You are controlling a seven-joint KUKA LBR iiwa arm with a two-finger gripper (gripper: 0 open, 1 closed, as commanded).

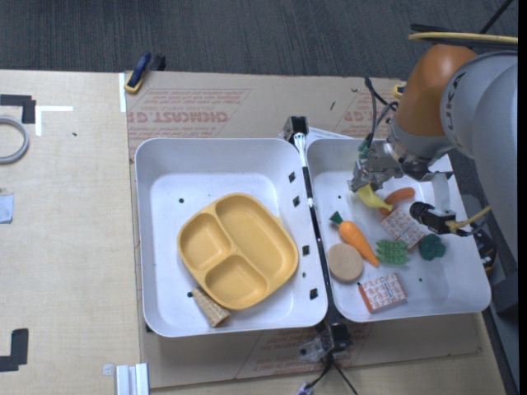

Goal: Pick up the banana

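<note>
Two bins (156,245); one banana (372,197); one gripper (368,174).

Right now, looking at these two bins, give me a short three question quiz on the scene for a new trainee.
1. True or false: the yellow plate lies in the right bin.
2. Which thing sits closest below the claw? A) carrot B) banana C) broccoli
3. Fill in: the plate has ___ compartments.

Key: 1 false, it lies in the left bin. 2 B. 3 three.
</note>
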